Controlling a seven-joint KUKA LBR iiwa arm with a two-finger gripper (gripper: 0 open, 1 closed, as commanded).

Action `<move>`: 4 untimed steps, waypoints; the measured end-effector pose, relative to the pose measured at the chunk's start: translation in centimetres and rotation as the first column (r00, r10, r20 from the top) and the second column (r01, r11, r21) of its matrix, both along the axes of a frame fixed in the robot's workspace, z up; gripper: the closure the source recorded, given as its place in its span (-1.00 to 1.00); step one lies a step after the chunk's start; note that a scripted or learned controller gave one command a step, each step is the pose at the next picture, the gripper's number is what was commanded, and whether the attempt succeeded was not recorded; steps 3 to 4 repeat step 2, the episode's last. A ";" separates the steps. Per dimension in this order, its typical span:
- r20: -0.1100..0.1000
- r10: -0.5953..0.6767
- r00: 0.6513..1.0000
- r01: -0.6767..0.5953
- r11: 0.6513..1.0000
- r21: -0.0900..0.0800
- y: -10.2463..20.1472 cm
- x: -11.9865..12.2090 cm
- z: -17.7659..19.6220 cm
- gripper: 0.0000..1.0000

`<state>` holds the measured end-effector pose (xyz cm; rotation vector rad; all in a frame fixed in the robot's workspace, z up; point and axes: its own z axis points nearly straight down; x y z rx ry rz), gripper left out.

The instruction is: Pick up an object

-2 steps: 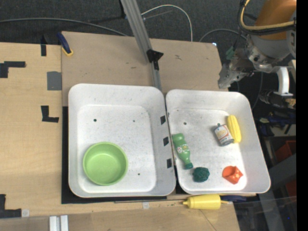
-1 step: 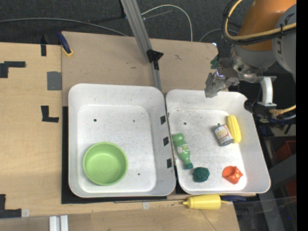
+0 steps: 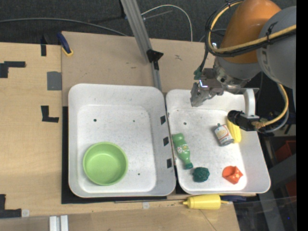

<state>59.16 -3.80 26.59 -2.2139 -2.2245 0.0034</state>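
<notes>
Bowl [image 3: 105,163] x1 in L bin [image 3: 115,91], green bottle [image 3: 182,150] x1 in R bin [image 3: 204,124]; end effector [image 3: 198,100] state unclear.

Over in the left bin [image 3: 120,110], front-left corner: bowl [image 3: 105,163]. In the right bin [image 3: 207,124], along the left wall: bottle [image 3: 182,150]; just beside its front end (nearly touching), lump [image 3: 201,173]; right of that, block [image 3: 232,174]; behind, carton [image 3: 223,134].

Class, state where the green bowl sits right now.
In the camera view, the green bowl lies in the left bin's lower-left corner, well apart from the green bottle in the right bin.
</notes>
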 end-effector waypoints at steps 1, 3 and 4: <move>0.000 0.003 1.000 -0.003 1.000 0.001 6.2 -1.3 -0.7 1.00; -0.001 0.002 1.000 -0.002 1.000 0.000 11.3 -3.7 -1.5 1.00; -0.001 0.002 1.000 -0.002 1.000 0.000 11.3 -3.7 -1.5 1.00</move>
